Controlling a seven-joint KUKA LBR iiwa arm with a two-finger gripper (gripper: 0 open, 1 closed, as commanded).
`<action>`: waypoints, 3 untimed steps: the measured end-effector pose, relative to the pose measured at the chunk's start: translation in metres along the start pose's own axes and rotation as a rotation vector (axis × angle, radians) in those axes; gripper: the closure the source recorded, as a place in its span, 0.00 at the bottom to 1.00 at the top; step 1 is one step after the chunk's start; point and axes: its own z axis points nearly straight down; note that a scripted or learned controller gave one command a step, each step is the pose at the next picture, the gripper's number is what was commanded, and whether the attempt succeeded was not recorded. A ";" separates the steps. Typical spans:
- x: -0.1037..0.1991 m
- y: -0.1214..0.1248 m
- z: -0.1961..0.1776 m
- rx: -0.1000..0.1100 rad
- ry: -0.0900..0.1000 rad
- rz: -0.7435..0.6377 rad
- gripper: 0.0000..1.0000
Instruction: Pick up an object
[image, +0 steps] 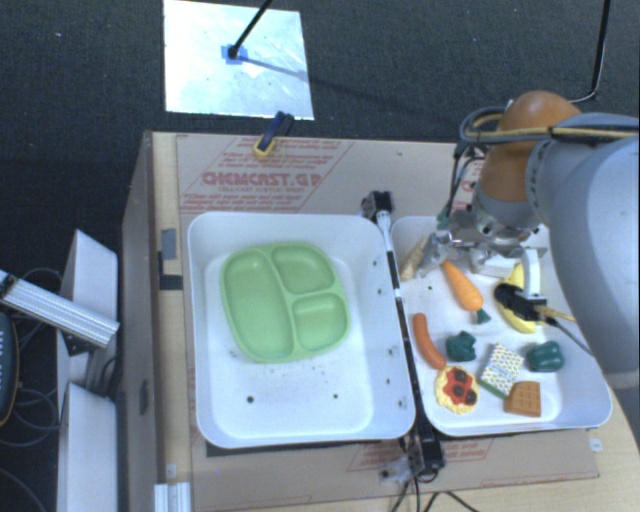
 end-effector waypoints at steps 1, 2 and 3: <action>0.004 0.000 -0.007 -0.010 0.005 0.000 1.00; 0.004 0.000 -0.006 -0.010 0.005 -0.001 0.00; 0.004 0.007 0.005 -0.043 0.012 0.002 0.00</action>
